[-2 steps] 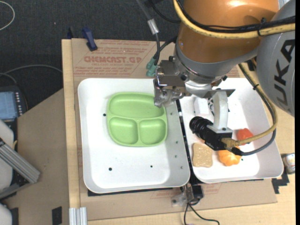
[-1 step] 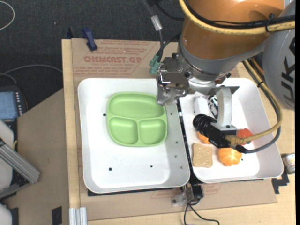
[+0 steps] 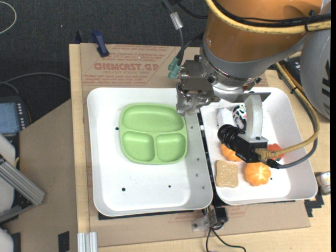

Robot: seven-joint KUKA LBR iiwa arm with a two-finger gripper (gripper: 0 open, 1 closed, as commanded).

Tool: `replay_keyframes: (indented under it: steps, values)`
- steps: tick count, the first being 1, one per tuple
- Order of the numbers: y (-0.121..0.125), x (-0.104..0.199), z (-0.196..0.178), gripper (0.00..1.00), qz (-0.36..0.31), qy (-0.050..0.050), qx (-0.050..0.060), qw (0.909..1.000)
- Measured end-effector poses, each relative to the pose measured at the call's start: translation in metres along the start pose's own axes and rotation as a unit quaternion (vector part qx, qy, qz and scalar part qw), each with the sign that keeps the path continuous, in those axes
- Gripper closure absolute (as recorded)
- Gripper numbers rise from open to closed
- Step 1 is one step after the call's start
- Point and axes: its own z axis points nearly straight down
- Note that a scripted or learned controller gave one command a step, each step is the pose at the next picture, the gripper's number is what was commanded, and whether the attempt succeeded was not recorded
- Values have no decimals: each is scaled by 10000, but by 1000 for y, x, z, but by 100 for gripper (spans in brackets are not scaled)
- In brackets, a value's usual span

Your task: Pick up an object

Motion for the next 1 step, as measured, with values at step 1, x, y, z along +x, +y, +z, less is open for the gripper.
replay_keyframes:
  steps: [1]
  values:
    - [0,1,-10,100,-3,1,-6,10000]
